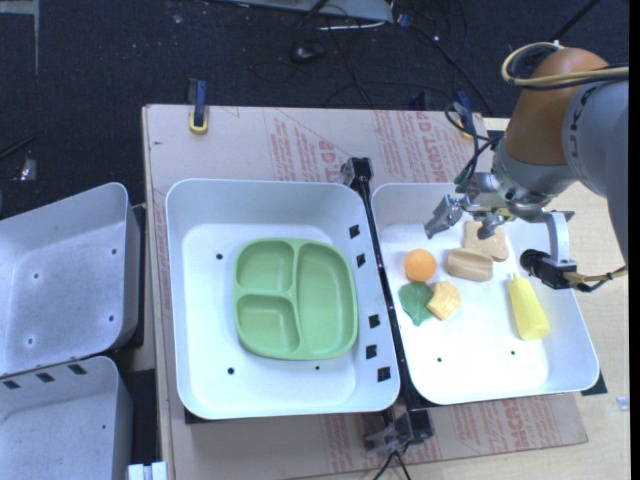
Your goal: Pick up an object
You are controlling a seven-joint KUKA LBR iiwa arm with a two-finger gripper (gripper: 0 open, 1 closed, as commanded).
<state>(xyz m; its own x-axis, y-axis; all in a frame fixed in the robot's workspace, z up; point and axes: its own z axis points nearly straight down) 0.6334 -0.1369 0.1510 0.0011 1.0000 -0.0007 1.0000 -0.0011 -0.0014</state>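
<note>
My gripper (465, 224) hangs over the back of the right bin (480, 368), open, with nothing seen between its fingers. One finger (440, 218) points left. The other is at a small tan piece (484, 240) lying just below the wrist. A tan bread-like lump (468, 264) lies in front of that piece, and an orange ball (420, 265) sits to its left. Nearer the front are a green leaf shape (413, 302) and a yellow-orange chunk (444, 300), touching each other. A yellow bottle (527, 308) lies near the bin's right wall.
The left bin (200, 368) holds a green divided tray (297, 298). A black divider (372, 268) runs between the bins. A black cable fitting (545, 265) hangs from the arm above the bottle. Grey lids (60, 268) lie off the bench at left.
</note>
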